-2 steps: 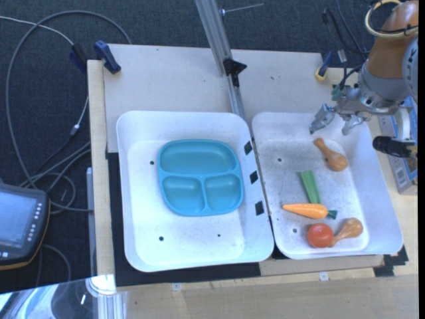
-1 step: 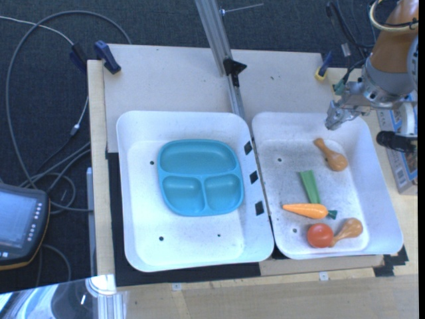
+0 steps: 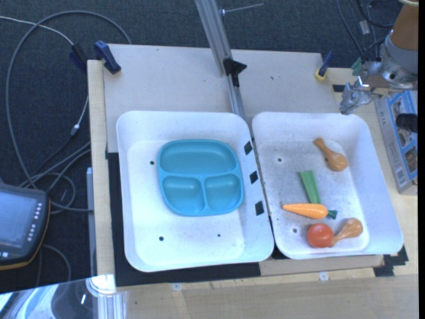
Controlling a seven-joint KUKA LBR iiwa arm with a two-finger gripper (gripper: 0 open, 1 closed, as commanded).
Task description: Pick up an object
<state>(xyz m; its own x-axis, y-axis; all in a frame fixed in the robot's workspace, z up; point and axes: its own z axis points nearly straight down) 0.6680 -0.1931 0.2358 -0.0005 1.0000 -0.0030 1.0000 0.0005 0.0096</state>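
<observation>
The right bin [image 3: 375, 171] holds several toy foods. A tan drumstick-shaped piece [image 3: 331, 154] lies near its back. A green flat stick [image 3: 309, 186] lies in the middle. An orange carrot [image 3: 307, 211] lies across below it. A red tomato [image 3: 319, 235] and a second tan piece [image 3: 349, 229] sit at the front. My gripper [image 3: 350, 103] hangs above the bin's back right corner, away from all of them, with nothing in it.
The left bin [image 3: 133, 178] holds a blue divided plate [image 3: 199, 177]. A metal pole [image 3: 214, 25] rises at the back between the bins. Blue clamps [image 3: 106, 56] sit at the bench's back corners. Cables and a tablet [image 3: 20, 228] lie on the floor at left.
</observation>
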